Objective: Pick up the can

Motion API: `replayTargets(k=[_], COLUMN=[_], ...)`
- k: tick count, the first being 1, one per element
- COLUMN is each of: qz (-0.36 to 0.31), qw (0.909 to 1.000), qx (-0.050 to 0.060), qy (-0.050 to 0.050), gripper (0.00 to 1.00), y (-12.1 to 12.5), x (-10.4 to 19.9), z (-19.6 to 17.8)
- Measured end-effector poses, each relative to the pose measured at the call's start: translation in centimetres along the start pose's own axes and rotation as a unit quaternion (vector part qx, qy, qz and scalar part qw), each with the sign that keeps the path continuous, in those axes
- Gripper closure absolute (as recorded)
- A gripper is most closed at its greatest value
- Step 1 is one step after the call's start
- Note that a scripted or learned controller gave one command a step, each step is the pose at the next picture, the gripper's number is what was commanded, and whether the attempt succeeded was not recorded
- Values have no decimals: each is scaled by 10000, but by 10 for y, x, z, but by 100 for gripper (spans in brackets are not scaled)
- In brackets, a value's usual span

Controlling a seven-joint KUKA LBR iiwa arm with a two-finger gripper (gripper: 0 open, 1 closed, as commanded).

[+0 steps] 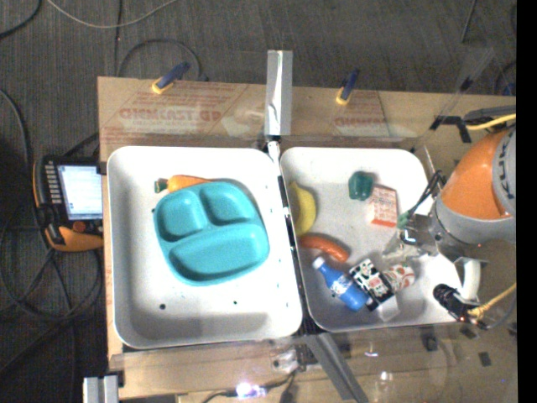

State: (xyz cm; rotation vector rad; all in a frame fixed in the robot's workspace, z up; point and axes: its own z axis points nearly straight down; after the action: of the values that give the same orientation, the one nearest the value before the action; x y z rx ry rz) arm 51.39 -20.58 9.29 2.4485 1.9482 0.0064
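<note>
The arm [482,193] is seen reaching in from the right, wrist bent down over the right bin [336,159]. Gripper [409,243] is positioned just right of the can [370,280], near the bin's front; jaw state cannot be determined.

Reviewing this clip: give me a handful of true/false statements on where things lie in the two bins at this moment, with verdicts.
1. The blue divided plate lies in the left bin. True.
2. The yellow banana lies in the left bin. False: it lies in the right bin, by the divider.
3. The blue bottle lies in the right bin. True.
4. The green block sits on the blue plate. False: it is in the right bin, beside the red and white card.
5. The gripper is over the right bin. True.
</note>
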Motion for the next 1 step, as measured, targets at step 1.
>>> replayTargets(k=[1], qz=[-44], qw=[10000], qx=[-12], qy=[31], gripper=[0], y=[2], x=[7], z=[1])
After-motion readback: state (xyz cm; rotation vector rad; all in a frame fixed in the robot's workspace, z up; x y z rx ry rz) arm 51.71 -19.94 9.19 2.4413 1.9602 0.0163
